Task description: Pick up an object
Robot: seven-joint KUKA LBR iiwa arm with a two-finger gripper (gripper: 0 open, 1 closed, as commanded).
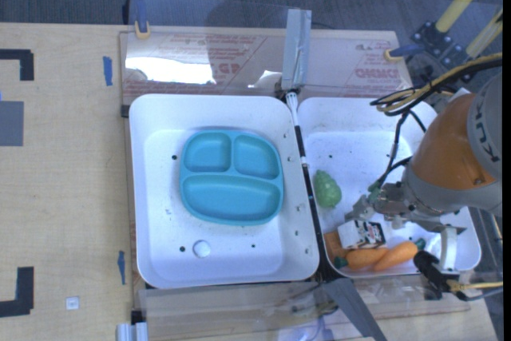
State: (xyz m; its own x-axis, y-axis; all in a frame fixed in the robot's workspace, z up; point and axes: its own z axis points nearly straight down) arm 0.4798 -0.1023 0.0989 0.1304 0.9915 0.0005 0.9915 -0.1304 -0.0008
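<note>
My gripper [364, 226] hangs low in the right bin [351, 132], just above the bin's front edge. An orange carrot-like piece [382, 256] lies right below it along the front wall. A green leafy object [326, 188] rests to the gripper's left, near the divider between the bins. A small white and black item [361, 234] sits right at the gripper's tip; I cannot tell whether it is part of the gripper or a loose object. The arm's orange band and wrist hide the right part of this bin.
A blue sectioned plate [232, 176] lies in the left bin [152, 140], with a small white disc [201, 249] near that bin's front. A clear panel stands behind both bins. Cables trail over the right bin's back corner.
</note>
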